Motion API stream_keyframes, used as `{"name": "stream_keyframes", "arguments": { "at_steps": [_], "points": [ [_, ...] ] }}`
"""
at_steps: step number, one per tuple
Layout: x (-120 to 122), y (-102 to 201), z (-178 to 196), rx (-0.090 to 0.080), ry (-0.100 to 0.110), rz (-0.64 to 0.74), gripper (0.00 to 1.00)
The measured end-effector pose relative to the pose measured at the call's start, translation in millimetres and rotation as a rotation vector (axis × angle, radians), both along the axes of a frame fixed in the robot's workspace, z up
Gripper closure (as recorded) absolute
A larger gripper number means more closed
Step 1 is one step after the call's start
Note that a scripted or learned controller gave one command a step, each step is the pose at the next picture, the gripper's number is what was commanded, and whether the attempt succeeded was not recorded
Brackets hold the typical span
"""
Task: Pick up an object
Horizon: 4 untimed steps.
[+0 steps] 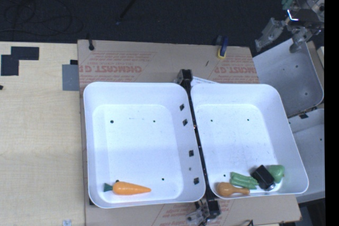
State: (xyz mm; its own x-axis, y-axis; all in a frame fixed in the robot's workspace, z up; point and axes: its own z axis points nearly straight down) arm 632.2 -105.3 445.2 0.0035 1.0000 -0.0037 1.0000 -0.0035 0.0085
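A: Hand (299, 29) position: upper right corner of the view, above a grey metal plate (288, 79) and well apart from both bins. Finger state: cannot tell; the parts there are small and blurred against the dark background.

B: Location of the objects?

A: Left bin (95, 114): one orange carrot (130, 188) with a green top lies along the near wall, top pointing left. Right bin (288, 129): four items are grouped in the near right corner. A black block (262, 177) lies tilted over a green pea pod (242, 180). A rounded green vegetable (277, 171) sits just beside the block on its right. A tan pear-shaped piece (231, 190) lies at the near wall, just below the pea pod.

B: Contact between hand and any object?

A: None. The hand is clear of the whole group and of the carrot.

B: Bin arrangement?

A: Both white bins stand side by side on a sheet of cardboard (159, 63) on the worktop (37, 135), joined along a black divider strip (192, 135) with small clips. A blue-and-yellow clamp (223, 47) grips the far edge of the cardboard.
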Motion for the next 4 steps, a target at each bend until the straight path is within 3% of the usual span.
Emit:
{"name": "stream_keyframes", "arguments": {
  "at_steps": [1,2,3,4],
  "points": [
    [10,159,-151,0.008,0.024,0.018,0.0],
    [12,148,-132,0.003,0.013,0.005,1.0],
    [12,93,-112,0.002,0.009,0.0,1.0],
    [-35,64,-110,0.004,0.014,0.001,1.0]
  ]
}}
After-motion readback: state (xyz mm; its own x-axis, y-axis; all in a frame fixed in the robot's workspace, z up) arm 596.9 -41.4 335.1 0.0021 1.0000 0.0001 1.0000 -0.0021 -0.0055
